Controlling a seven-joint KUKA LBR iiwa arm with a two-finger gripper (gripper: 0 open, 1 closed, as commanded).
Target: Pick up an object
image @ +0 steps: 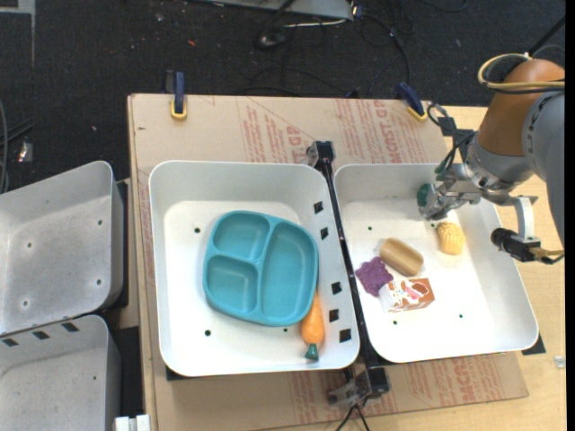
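— Where's the hand (437,201)?
— Low in the right bin (512,317), near the corn (450,237). Whether it grips anything, I cannot tell.
— Around it?
— Cardboard-topped bench (234,128), dark littered floor (81,52), cables (377,16).

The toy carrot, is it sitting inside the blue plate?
No, the toy carrot lies on the left bin's floor, just past the near right corner of the blue divided plate.

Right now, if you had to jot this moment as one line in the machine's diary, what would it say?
hand: low in right bin, far corner | nearest: corn | also there: bread roll, purple piece | left bin: blue plate, carrot
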